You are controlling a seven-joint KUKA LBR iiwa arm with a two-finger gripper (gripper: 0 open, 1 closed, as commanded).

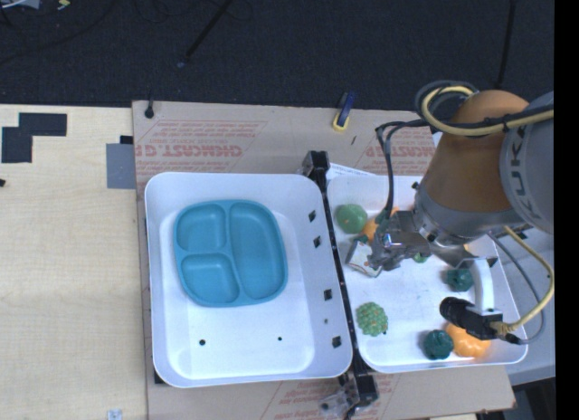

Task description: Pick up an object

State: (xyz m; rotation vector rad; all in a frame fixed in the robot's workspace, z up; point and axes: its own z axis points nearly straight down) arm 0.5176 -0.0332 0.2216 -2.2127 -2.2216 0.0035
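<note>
Camera view, from above at a slant: two shallow white plastic bins sit side by side on a brown cardboard sheet [226,142] printed with red lettering, seen upside down and not clear enough for me to read. The left bin [163,319] holds a blue three-compartment plastic plate [231,252]. My grey arm with its orange band reaches in from the right, and my gripper [380,251] hangs low inside the right bin [407,305]; whether it is spread or closed I cannot tell. A round green ball [351,218] lies just beside it. Nearer the front lie a bumpy green ball [372,319], a teal lump [438,344] and an orange object [470,343].
</note>
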